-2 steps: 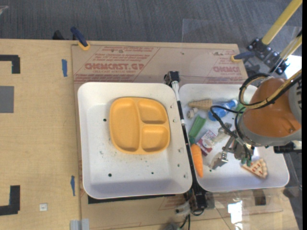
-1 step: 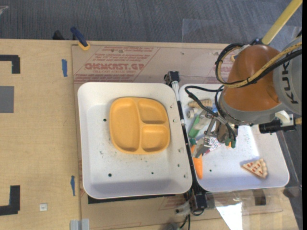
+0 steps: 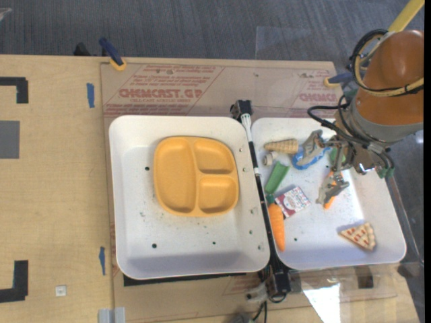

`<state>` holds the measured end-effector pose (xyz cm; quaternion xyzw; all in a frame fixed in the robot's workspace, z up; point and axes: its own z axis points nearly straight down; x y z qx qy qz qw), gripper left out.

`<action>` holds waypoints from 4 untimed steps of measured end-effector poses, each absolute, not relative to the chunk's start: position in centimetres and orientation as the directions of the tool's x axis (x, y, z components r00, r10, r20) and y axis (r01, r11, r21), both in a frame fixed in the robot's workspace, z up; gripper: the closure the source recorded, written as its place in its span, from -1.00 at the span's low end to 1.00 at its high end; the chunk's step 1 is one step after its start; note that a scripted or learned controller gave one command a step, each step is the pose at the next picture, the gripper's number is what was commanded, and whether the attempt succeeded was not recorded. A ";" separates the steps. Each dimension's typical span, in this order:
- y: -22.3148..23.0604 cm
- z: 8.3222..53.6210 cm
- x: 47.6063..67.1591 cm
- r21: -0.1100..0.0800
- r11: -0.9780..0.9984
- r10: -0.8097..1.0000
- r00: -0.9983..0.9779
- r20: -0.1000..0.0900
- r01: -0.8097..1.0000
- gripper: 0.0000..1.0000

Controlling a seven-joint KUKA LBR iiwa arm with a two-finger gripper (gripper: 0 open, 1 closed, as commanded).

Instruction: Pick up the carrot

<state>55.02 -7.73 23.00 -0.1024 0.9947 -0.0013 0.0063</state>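
The arm point(image 3: 387, 79) is seen over the right bin point(image 3: 390, 237), its gripper point(image 3: 335, 180) near the bin's middle. The carrot point(image 3: 276, 226) lies against that bin's left wall, so a descent clear of the rim is advised. Whether anything is pinched cannot be told; the tips are blurred.

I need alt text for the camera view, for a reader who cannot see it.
The orange carrot lies at the left edge of the right white bin, while the grey arm's end effector hangs further right, above the bin's middle. A yellow divided plate sits in the left white bin.
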 end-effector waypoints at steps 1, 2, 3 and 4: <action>-14.3 21.2 56.3 -0.004 0.978 -0.207 -0.978 -0.008 -0.207 -1.00; -16.2 11.0 59.8 0.005 0.946 -0.325 -0.946 0.003 -0.325 -1.00; -19.7 8.9 59.9 -0.002 0.997 -0.080 -0.997 -0.011 -0.080 -1.00; -22.4 15.9 59.6 -0.003 0.997 0.083 -0.996 -0.015 0.083 -1.00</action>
